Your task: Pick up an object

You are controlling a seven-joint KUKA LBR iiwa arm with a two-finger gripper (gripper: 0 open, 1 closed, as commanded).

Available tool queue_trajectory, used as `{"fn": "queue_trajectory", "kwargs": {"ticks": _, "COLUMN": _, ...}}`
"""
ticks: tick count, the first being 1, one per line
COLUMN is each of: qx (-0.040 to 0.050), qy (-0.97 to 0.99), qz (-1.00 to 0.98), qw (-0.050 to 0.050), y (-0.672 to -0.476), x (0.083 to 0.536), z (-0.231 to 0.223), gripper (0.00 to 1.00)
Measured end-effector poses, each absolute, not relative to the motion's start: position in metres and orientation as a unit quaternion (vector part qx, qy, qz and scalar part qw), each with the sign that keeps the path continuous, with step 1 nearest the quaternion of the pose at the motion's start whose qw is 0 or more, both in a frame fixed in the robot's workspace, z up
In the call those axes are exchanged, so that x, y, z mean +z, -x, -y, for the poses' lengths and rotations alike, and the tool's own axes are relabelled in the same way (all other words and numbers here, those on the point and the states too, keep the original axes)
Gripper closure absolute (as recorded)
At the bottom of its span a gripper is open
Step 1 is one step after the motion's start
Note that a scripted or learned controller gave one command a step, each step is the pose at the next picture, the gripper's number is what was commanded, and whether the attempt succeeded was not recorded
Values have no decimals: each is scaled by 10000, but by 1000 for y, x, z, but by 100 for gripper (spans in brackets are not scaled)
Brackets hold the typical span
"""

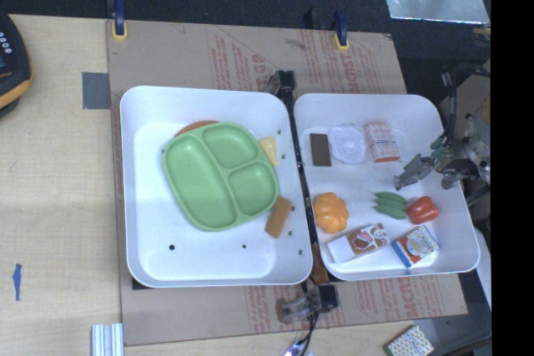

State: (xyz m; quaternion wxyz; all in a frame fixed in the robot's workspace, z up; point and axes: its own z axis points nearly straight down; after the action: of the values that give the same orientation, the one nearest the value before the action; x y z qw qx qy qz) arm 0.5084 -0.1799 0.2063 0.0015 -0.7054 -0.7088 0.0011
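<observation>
Red pepper toy (pixel 423 209) sits just under the gripper (pixel 415 176), which hangs open and empty, probably lining up a grab.

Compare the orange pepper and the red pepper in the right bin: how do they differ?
The orange pepper is larger and rounder; the red pepper is smaller. The orange pepper lies near the bin's left wall, beside a brown block row; the red pepper lies toward the right side, touching a green pod and nearer the gripper. Both lie loose in the right bin.
</observation>
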Motion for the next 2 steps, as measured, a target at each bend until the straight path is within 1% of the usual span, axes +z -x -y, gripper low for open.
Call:
{"fn": "queue_trajectory", "kwargs": {"ticks": 1, "qx": 8, "qy": 7034, "qz": 7108, "qw": -3, "y": -589, "x": 87, "z": 167, "gripper": 0}}
{"fn": "queue_trajectory", "kwargs": {"ticks": 2, "qx": 24, "qy": 7067, "qz": 7075, "qw": 42, "y": -486, "x": 91, "z": 205, "gripper": 0}}
